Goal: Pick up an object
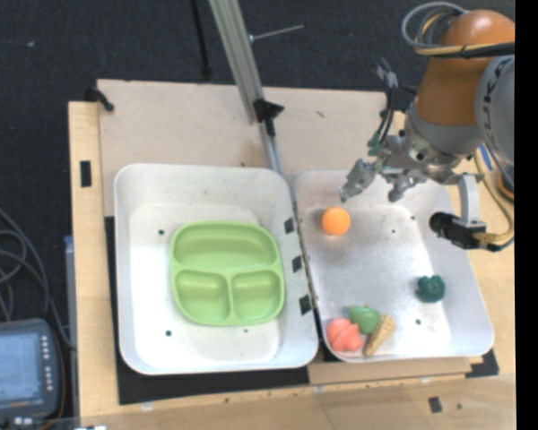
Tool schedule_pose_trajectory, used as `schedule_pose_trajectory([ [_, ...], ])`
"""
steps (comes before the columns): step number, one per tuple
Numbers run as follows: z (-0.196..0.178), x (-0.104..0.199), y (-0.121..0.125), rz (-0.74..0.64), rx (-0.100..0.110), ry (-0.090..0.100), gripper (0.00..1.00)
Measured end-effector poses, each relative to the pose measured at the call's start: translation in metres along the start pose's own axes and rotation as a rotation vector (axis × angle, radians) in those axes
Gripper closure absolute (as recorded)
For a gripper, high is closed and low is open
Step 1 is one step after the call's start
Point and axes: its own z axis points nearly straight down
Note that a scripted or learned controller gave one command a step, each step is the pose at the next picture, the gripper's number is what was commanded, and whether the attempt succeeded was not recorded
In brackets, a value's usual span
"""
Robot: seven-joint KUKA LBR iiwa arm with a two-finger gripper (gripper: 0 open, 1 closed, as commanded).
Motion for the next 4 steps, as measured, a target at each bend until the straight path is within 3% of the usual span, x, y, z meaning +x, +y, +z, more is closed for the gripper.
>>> schedule_pose_trajectory([
  [1, 0.000, 0.000, 0.000, 0.001, 0.000, 0.000, 0.00],
  [4, 0.147, -0.006, 0.000, 0.005, 0.004, -0.002, 0.00],
])
